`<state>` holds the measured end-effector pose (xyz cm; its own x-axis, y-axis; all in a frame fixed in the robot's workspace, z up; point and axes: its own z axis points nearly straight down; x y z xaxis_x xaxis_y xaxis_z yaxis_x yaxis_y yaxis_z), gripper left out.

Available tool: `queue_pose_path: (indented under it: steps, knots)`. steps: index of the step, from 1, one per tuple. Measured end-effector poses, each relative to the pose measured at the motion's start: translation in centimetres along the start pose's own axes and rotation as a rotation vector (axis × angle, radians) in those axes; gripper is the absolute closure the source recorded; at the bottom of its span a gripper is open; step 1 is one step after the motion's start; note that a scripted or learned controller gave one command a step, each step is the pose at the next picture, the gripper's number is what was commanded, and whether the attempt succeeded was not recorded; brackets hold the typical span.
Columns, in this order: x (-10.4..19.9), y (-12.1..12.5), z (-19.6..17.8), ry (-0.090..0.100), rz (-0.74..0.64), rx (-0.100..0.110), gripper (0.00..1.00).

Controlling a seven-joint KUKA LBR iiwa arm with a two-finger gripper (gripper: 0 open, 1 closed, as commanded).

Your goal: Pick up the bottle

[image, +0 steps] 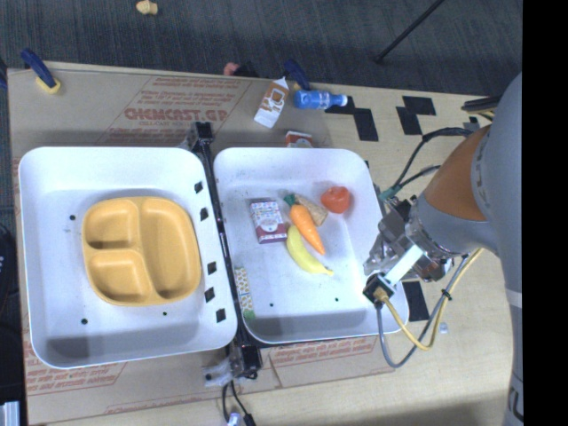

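Blue bottle, lying sideways, on bench

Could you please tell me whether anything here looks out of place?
Yes: the blue bottle lies on its side outside both bins, on the cardboard past the right bin, beside a small carton.

Right bin: on the bench.
Left bin: against the right bin's left side.
Divided plate: in the left bin, well left of the right bin.
Packet: in the right bin, left of its middle.
Carrot: in the right bin, at its middle.
Banana: in the right bin, just before its middle.
Tomato: in the right bin, toward its back right corner.
Bottle: on the bench, behind the right bin.
Small carton: on the bench, behind the right bin.
Gripper: at the right bin's right rim.
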<state>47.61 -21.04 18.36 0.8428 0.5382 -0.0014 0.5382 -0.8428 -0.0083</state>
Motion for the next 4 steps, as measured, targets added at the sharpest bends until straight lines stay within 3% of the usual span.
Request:
queue_pose_path:
  steps: [1, 2, 3, 4]
  knots:
    - [0.1, -0.2, 0.7, 0.001, 0.351, -0.003, 1.0]
    - [0.2, -0.2, -0.3, 0.0, 0.343, 0.003, 1.0]
    - [0.0, 0.0, -1.1, 0.002, 0.316, -0.005, 1.0]
    - [2.9, -4.6, 0.1, 0.0, 0.202, -0.001, 1.0]
